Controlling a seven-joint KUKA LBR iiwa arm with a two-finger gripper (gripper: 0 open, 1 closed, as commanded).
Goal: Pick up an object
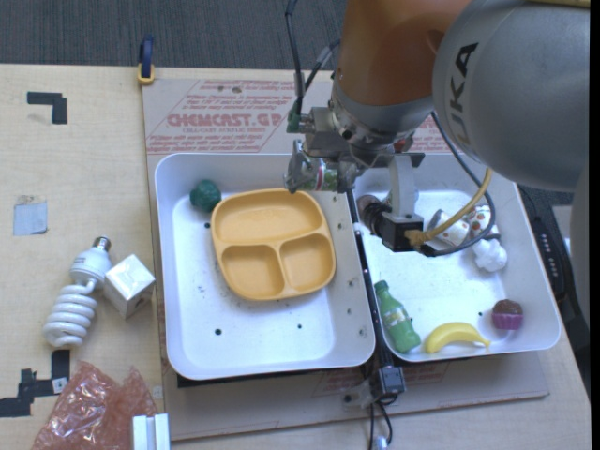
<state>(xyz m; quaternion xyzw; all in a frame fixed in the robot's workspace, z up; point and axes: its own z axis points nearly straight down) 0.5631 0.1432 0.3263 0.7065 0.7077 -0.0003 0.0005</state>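
We count two bins [187, 340], one tray [272, 247], one green ball [204, 195], one bottle [396, 319], one banana [455, 337], one purple ball [507, 315] and one white lump [489, 254]. The tray is yellow-orange with three compartments. It lies flat just in front of the gripper [314, 174], its far corner closest. We cannot tell whether the gripper is open or closed.

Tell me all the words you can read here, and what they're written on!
"CHEMCAST G P": big red print on the brown board.
"UKA": dark letters on the grey arm, the start cut off.
The small red lines under the big print are too blurred to read.
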